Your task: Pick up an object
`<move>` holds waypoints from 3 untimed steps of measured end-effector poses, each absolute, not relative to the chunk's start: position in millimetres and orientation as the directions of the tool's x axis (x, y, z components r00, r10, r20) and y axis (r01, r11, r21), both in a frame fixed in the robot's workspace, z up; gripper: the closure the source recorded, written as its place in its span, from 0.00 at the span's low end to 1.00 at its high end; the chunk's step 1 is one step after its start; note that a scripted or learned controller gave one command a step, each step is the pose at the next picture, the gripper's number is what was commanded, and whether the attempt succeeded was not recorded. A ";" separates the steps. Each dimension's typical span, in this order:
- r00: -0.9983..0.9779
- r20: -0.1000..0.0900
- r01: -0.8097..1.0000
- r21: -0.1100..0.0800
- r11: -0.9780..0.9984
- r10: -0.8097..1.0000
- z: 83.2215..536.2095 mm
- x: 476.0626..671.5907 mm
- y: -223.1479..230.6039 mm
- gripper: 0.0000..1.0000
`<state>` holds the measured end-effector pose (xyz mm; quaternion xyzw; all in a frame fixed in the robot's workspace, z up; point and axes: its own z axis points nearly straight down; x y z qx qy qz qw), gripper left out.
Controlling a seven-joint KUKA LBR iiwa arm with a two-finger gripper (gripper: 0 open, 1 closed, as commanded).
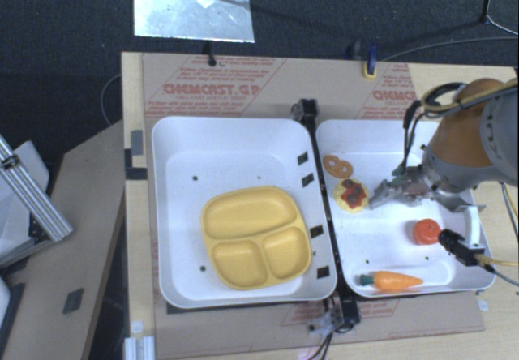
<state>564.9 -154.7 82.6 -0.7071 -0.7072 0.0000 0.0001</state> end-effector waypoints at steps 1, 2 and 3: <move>-0.001 -0.001 1.000 0.004 0.001 1.000 95.8 566.3 -155.0 1.00; -0.001 -0.003 1.000 0.008 0.001 1.000 157.5 569.0 -163.2 1.00; -0.005 -0.002 1.000 0.007 0.005 1.000 202.6 575.4 -161.0 1.00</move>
